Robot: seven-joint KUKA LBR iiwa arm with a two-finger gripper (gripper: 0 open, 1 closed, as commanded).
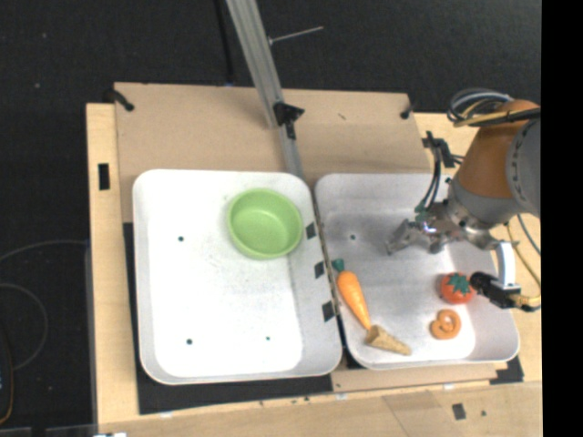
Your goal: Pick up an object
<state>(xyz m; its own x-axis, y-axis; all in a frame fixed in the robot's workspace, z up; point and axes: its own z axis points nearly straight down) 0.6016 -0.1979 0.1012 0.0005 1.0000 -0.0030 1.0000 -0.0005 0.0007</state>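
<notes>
My end effector (407,237) hangs open and empty over bare bin floor, so I should shift toward the tomato (456,287) just beside it, nearer the front edge, and straddle it squarely before closing.

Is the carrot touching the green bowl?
Apart. The camera view shows the carrot in the right bin and the green bowl in the left bin, with the bin edges between them.

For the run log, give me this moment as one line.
gripper: over right bin, holding nothing | carrot, tomato, pretzel: right bin | green bowl: left bin
</notes>
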